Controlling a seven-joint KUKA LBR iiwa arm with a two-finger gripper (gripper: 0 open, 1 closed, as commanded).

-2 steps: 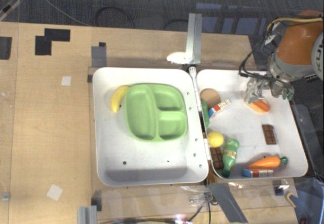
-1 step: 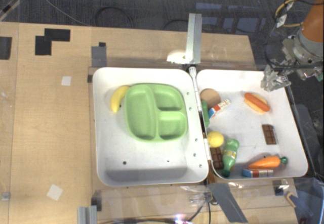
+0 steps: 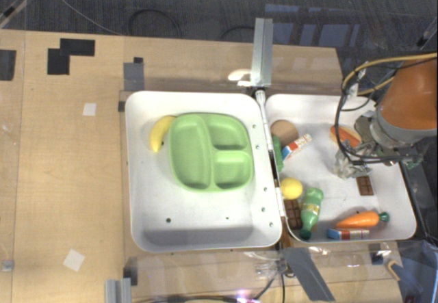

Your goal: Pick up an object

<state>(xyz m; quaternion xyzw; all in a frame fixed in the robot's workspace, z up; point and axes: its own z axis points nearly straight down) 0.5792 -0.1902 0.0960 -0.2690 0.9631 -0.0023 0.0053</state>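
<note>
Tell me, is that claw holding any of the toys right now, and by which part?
It cannot be told. The claw hangs low over the right bin, beside a small brown block, but its tips are too blurred to show anything between them.

A green divided tray (image 3: 209, 151) lies in the left bin (image 3: 147, 226), a banana (image 3: 160, 132) touching its left edge.

Left bin (image 3: 147, 226) holds a green tray (image 3: 209, 151) and banana (image 3: 160, 132); the gripper (image 3: 347, 167) hangs low in the right bin (image 3: 397, 219).
</note>
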